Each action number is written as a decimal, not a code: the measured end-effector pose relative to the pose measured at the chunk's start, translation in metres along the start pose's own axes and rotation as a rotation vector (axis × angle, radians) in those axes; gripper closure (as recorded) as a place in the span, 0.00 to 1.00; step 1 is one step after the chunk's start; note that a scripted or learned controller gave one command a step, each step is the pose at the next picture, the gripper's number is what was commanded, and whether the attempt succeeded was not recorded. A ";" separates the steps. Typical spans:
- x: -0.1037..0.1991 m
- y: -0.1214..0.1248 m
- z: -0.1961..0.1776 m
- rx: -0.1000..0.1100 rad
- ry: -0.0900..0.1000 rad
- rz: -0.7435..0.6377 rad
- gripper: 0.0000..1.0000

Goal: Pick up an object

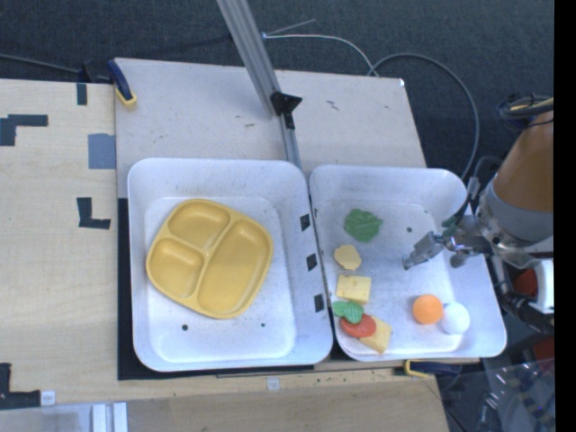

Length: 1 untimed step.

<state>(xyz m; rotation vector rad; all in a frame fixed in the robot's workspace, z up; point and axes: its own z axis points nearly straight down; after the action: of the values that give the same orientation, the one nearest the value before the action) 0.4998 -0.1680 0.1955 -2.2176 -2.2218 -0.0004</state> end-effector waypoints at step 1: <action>0.031 0.074 -0.006 -0.005 -0.002 -0.006 0.00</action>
<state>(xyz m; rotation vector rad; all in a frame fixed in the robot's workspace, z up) 0.5735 -0.1366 0.2018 -2.2146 -2.2315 -0.0044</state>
